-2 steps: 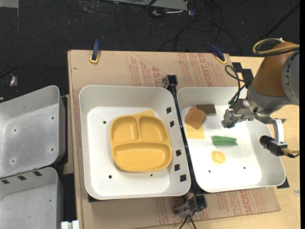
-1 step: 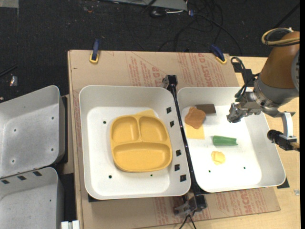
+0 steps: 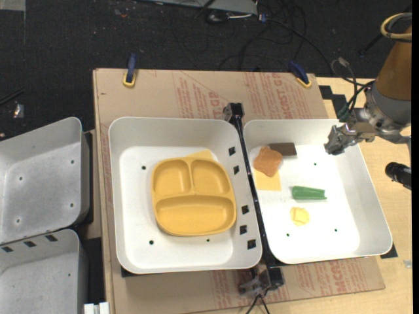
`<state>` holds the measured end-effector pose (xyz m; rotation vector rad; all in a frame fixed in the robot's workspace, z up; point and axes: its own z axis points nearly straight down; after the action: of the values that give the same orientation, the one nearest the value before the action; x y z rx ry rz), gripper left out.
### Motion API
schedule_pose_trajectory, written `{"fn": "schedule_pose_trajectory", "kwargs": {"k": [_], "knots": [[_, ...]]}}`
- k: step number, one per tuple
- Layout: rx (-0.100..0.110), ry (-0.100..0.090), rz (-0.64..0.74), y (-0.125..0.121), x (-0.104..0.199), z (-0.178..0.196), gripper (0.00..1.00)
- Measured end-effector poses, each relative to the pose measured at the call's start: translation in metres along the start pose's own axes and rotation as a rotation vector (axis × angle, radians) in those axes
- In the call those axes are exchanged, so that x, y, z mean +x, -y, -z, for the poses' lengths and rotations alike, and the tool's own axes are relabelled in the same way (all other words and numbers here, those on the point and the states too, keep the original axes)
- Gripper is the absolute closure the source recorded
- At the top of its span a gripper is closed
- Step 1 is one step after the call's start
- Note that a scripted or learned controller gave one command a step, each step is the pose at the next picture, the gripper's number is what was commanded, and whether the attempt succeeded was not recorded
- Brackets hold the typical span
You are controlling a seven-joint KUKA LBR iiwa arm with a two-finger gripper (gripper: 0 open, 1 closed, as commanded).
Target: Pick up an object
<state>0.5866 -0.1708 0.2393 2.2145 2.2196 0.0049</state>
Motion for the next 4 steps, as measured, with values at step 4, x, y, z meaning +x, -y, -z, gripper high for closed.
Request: {"fn": "schedule_pose_trajectory", "kwargs": {"k": [4], "knots": [[0.008,-0.004,0.006,0.028,0.157,-0.004,1.0]]}}
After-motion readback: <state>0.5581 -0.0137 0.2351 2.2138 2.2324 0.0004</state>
